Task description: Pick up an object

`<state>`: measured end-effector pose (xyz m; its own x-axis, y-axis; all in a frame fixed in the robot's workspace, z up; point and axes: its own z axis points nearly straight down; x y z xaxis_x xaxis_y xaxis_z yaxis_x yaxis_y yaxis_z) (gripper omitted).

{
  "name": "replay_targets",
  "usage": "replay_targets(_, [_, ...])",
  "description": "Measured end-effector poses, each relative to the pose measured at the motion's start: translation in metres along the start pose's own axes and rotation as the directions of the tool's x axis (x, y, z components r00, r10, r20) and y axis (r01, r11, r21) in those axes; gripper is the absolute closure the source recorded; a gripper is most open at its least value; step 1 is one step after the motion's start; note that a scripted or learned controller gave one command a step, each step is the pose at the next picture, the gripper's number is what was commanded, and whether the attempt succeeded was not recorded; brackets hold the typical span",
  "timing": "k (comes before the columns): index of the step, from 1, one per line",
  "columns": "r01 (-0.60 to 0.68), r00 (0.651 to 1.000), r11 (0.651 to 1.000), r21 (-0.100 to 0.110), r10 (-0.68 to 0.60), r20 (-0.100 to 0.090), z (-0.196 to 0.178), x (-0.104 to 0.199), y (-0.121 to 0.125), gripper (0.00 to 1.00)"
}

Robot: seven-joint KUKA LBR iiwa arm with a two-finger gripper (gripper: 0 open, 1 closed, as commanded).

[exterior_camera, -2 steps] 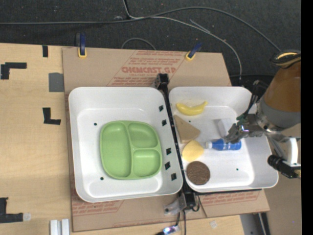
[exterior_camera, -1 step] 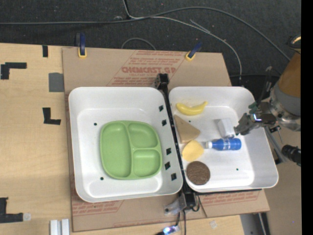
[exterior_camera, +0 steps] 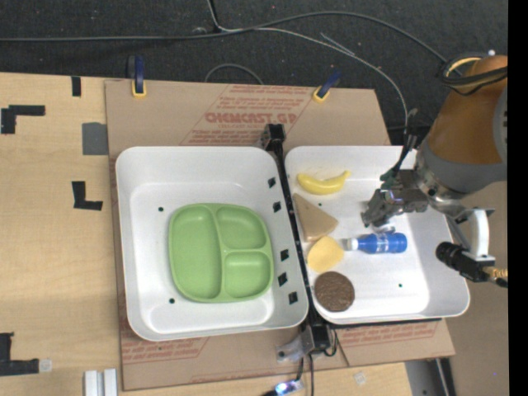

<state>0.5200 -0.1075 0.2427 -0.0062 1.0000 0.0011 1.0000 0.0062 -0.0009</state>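
Note:
The right bin (exterior_camera: 412, 299) holds a yellow banana (exterior_camera: 322, 181), a tan wedge (exterior_camera: 314, 219), a pale yellow round piece (exterior_camera: 325, 254), a brown round cookie (exterior_camera: 334, 290) and a small blue and white bottle (exterior_camera: 377, 243) lying on its side. My gripper (exterior_camera: 378, 212) hangs over the right bin, just above and slightly left of the bottle, to the right of the wedge. I see nothing between its fingers.
The left bin (exterior_camera: 140, 180) holds a green divided plate (exterior_camera: 220, 251). A black divider (exterior_camera: 285, 221) runs between the bins. Cardboard lies under both, held by two clamps at its far edge. Cables cross the dark floor behind.

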Motion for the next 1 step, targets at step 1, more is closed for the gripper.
replay_targets(1, [0.0,1.0,1.0,0.002,0.0,0.0,0.0109,0.0533,0.0105,1.0])
